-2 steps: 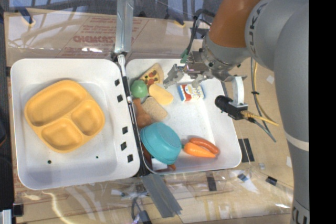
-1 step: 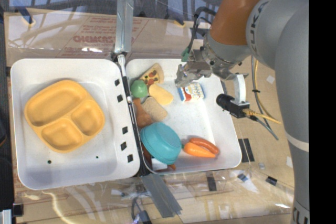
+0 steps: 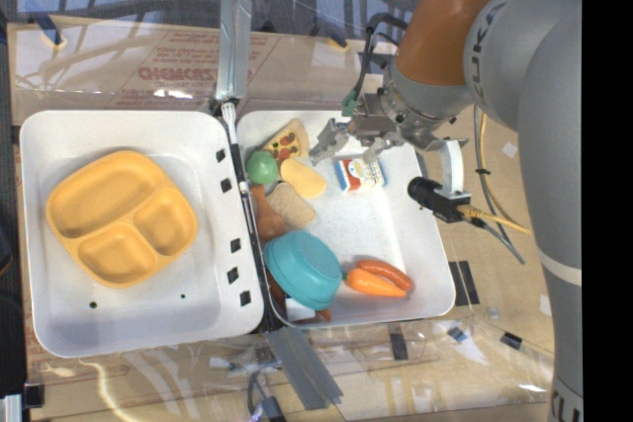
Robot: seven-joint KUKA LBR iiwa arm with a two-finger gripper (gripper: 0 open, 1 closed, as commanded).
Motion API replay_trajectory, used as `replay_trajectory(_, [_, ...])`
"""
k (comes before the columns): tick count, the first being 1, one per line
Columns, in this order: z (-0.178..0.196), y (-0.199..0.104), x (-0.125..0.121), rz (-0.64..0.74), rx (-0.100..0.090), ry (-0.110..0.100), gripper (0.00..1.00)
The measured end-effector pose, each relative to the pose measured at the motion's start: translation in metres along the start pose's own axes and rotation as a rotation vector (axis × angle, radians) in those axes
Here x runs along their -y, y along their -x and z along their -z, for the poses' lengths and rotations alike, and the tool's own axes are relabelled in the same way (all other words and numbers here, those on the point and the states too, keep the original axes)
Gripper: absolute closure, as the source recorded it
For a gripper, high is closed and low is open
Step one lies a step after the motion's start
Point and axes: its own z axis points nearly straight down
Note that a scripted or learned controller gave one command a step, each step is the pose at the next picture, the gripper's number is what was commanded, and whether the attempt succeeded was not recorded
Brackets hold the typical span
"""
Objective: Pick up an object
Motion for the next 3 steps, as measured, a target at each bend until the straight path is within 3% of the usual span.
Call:
replay_trajectory(1, [-0.143, 0.040, -0.019, 0.024, 0.000, 0.006, 0.00])
replay_trajectory(2, [-0.145, 0.007, -0.062, -0.020, 0.014, 0.012, 0.00])
replay_trajectory(3, [-0.148, 0.020, -0.063, -0.372, -0.002, 0.010, 0.00])
